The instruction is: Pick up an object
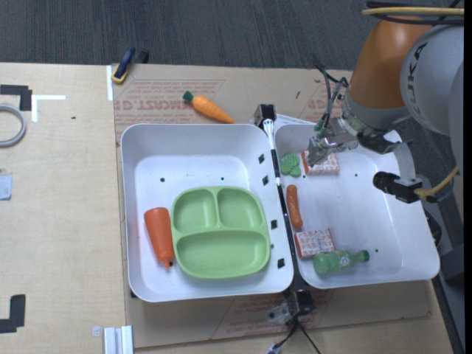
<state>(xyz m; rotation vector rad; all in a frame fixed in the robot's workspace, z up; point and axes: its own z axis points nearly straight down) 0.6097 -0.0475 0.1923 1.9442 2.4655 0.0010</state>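
A grey robot arm [435, 65] with an orange band reaches in from three o'clock, its gripper [318, 153] lowered into the right bin [413, 257] at that bin's eleven o'clock corner. The fingers sit directly over a small red-and-white packet [326, 164]; whether they are spread or closed, or grip anything, cannot be told from this angle. Just beside the packet, toward nine o'clock, lies a small green piece [290, 164]. An orange sausage-shaped toy [294, 206] lies along the bin's nine o'clock wall, and a second patterned packet [314, 240] and a green bottle [338, 260] rest near its six o'clock edge, the two touching. In the left bin [147, 161], a green divided plate [220, 231] sits toward five o'clock with an orange cylinder [158, 234] just beside it at nine o'clock. A toy carrot [209, 108] lies on the cardboard [162, 94] outside the bins, at twelve o'clock of the left one.
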